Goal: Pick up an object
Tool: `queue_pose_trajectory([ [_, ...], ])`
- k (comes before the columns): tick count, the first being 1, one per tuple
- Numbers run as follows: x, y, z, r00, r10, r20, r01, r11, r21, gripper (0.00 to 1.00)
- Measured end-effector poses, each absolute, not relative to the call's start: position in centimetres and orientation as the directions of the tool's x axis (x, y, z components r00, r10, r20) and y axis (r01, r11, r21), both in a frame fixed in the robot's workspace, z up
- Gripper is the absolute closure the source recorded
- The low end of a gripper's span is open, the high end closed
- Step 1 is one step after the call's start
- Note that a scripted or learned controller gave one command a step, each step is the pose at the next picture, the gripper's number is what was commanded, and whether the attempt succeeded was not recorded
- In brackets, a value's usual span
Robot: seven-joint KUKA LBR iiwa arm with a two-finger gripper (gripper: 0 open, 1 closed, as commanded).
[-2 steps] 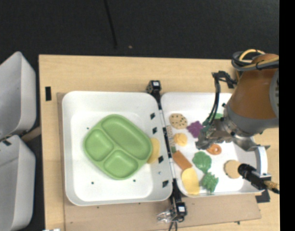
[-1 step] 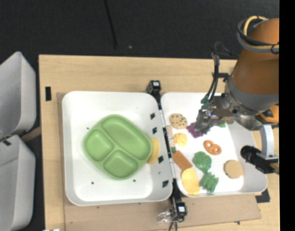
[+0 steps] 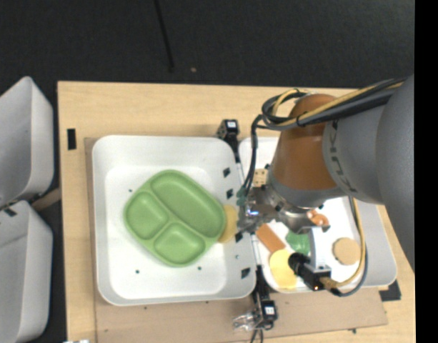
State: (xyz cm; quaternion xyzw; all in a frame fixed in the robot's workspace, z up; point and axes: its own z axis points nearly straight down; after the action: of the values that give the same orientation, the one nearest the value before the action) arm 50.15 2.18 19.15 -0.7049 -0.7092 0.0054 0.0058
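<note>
Look at the right bin [image 3: 379, 263]: your gripper [image 3: 279, 227] is low over its left side. A pile of small things sits right under it. An orange piece [image 3: 270, 239] is at 6 o'clock from the gripper, touching or nearly so, and its long side runs from 10 to 4 o'clock. A yellow disc [image 3: 281, 269] lies below that. A tan disc [image 3: 345, 249] is at 4 o'clock. You cannot tell how wide the gripper is, or if it has anything. The green plate [image 3: 176, 217] is in the left bin [image 3: 104, 191], at 9 o'clock. No words or labels can be read.
</note>
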Motion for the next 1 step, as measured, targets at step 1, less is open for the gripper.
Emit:
queue_pose_trajectory([
  [1,49.12,3.6,31.41,-0.005,1.0,0.001,1.0,0.005,0.009,1.0],
])
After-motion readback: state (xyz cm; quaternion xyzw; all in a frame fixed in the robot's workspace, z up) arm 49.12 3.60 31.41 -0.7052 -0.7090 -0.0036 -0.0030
